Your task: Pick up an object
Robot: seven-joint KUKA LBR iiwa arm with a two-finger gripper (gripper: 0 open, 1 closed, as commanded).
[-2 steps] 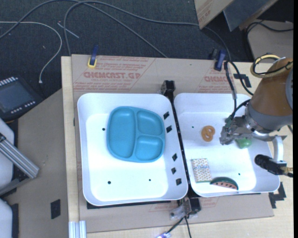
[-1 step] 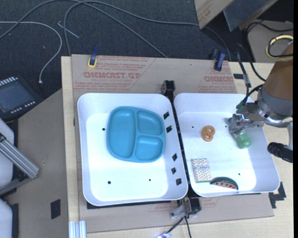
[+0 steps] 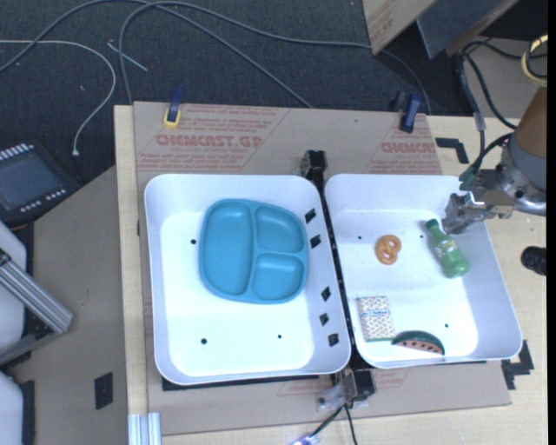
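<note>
In the right bin (image 3: pixel 486 339) lie a green bottle (image 3: pixel 447 252), an orange pretzel-shaped piece (image 3: pixel 388 249), a small speckled square packet (image 3: pixel 375 316) and a watermelon slice (image 3: pixel 418 342). My gripper (image 3: pixel 460 211) hangs over the bin's upper right part, just above and to the right of the bottle's cap end. I see nothing held in it. The arm's grey wrist (image 3: pixel 528 169) reaches in from the right edge.
The left bin (image 3: pixel 174 339) holds a blue divided plate (image 3: pixel 254 250). Black clips line the seam between the bins (image 3: pixel 324 261). Cables (image 3: pixel 87 52) trail on the dark floor beyond the bench, and a cardboard box (image 3: pixel 391 17) stands at the back.
</note>
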